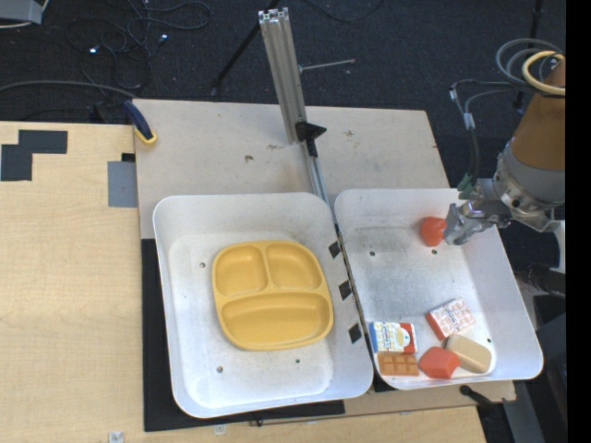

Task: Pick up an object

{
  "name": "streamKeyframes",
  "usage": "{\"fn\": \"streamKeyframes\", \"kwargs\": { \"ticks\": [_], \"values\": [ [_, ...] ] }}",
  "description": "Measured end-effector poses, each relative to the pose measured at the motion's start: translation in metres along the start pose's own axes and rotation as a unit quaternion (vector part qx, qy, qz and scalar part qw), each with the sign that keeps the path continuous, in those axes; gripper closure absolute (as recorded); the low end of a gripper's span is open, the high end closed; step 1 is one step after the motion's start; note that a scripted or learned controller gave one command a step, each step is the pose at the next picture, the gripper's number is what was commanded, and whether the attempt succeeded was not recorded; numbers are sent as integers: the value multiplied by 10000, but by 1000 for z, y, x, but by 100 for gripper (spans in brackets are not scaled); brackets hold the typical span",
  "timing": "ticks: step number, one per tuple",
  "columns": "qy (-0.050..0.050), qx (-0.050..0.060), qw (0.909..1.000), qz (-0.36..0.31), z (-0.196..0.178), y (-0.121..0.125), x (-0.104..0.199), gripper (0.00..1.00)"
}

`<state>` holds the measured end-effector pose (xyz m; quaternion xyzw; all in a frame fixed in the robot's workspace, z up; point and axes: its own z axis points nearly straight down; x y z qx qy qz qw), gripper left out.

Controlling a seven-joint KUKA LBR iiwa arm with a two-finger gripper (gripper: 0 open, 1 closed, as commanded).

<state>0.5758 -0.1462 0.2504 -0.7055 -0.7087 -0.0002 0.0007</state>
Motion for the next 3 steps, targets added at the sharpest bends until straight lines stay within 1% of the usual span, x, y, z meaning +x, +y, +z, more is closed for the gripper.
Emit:
{"fn": "streamKeyframes", "kwargs": {
  "ticks": [1, 2, 3],
  "values": [
    [5, 16, 10000, 2, 15, 10, 47, 100],
    [6, 10, 10000, -3, 10, 13, 99, 100],
    [4, 11, 10000, -6, 15, 23, 161, 100]
  ]
}}
